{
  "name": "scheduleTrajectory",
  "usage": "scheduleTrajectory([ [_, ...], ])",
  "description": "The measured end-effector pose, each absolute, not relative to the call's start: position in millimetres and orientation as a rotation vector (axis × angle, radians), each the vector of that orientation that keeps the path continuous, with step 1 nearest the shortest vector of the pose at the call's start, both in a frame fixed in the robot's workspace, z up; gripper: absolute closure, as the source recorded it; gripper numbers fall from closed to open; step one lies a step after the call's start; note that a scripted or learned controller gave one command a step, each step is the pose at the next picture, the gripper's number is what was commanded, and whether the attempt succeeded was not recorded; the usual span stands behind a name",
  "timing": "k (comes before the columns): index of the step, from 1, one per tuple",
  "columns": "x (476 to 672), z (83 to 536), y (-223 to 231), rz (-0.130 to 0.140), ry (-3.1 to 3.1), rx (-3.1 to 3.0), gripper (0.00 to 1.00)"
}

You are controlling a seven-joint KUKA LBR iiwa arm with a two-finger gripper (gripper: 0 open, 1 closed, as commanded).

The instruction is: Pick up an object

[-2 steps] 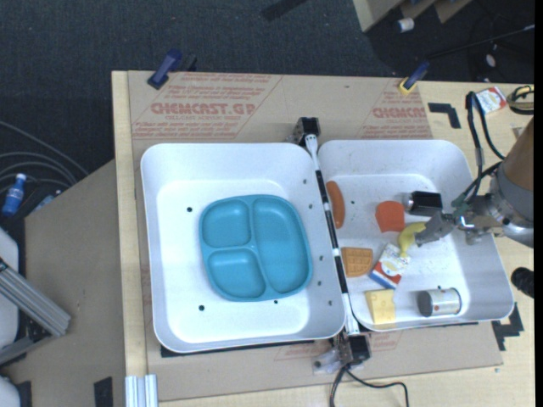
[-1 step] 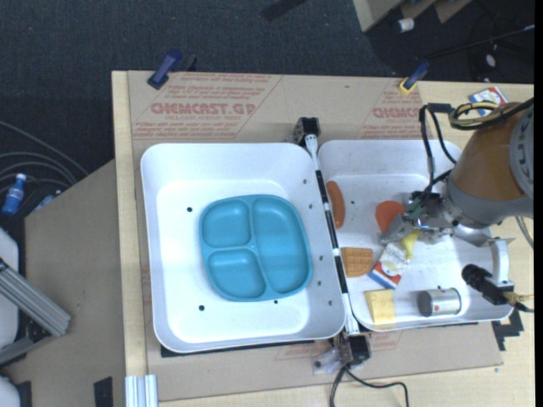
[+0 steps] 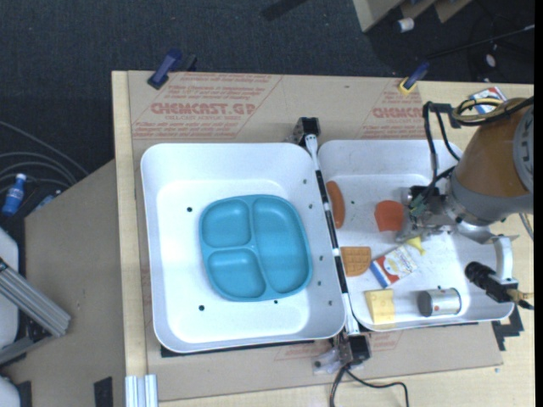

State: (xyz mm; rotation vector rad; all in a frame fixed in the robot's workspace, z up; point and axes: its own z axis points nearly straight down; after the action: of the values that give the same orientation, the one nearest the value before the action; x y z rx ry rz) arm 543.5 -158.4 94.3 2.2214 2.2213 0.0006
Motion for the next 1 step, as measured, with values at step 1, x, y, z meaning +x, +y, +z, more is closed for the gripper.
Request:
scheduleTrajectory([
  [1, 552.9, 239.3, -112.5, 0.002, 2.222, 2.219, 1.0],
])
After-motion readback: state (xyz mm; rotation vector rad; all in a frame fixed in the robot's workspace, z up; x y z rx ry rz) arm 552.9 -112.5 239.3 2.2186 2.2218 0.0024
